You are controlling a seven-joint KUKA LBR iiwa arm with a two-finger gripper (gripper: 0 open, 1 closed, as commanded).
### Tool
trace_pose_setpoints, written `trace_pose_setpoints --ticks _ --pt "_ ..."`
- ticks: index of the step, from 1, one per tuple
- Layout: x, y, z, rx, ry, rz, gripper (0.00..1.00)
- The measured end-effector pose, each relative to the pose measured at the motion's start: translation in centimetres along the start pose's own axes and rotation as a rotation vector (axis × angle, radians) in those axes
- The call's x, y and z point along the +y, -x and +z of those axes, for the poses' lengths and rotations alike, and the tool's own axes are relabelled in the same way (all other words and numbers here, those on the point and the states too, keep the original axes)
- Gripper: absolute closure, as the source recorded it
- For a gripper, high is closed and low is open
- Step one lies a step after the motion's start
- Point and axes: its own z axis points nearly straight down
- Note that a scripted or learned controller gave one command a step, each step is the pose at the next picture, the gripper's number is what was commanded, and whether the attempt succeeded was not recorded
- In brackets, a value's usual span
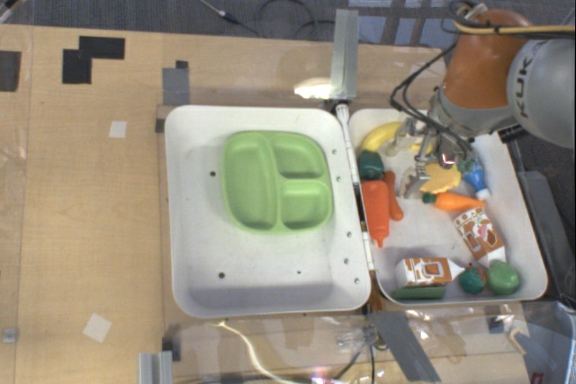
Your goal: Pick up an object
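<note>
My gripper point(428, 168) hangs low over the upper middle of the right bin point(533, 240), below the orange band of the arm. Its fingers stand open with nothing between them. A yellow toy point(442, 182) lies just under and to the right of the fingertips. A yellow banana point(380, 136) is to the gripper's left, with a green pepper point(370, 165) and a long orange carrot point(378, 207) below it. A small orange carrot point(459, 201) and a blue bottle point(475, 176) lie to the right.
The left bin point(193, 274) holds a green divided plate point(274, 180). At the right bin's front lie a brown-and-white carton point(427, 272), another carton point(481, 234) and two green balls point(504, 278). Cables run off the wrist.
</note>
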Motion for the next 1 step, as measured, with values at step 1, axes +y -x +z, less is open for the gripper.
trace_pose_setpoints --ticks 1 --pt "1.71 -2.66 -0.18 -0.040 -0.008 0.133 0.00"
